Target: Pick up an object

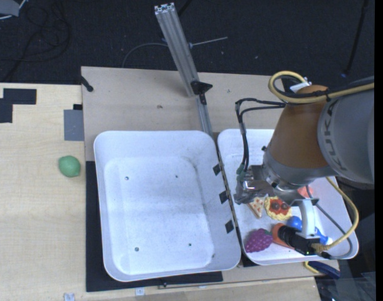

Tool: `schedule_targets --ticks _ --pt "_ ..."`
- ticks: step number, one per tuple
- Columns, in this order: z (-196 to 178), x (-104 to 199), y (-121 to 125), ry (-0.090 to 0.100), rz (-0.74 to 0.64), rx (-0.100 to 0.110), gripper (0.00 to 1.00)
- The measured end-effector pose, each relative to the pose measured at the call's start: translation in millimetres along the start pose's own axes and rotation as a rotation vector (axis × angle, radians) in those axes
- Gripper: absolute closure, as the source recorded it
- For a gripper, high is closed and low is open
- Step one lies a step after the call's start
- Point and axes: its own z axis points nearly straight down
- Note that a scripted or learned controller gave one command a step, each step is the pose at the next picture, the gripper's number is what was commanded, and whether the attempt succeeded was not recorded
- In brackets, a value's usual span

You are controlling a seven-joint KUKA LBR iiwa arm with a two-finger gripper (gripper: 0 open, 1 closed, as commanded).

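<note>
My gripper point(249, 193) is low in the right bin point(232, 144), near its left wall, under the orange-banded wrist. Just to its right lie a pale wedge-shaped piece point(259, 205) and a yellow and red toy point(279, 209). A purple bunch of grapes point(259, 239) rests at the bin's front. An orange thing point(279, 232) and a blue thing point(295, 223) lie beside the grapes. The arm hides much of the bin's right half. Nothing shows between the fingers.
The left bin point(153, 205) stands next to the right one, with black clips along their shared wall. A green ball point(69, 166) lies on the bench to the far left. A metal rail point(182, 49) slants up behind the bins.
</note>
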Motion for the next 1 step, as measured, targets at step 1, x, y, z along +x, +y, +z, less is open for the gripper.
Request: schedule_targets --ticks 1 --pt "-16.1 48.7 14.2 -0.001 0.000 -0.002 1.00"
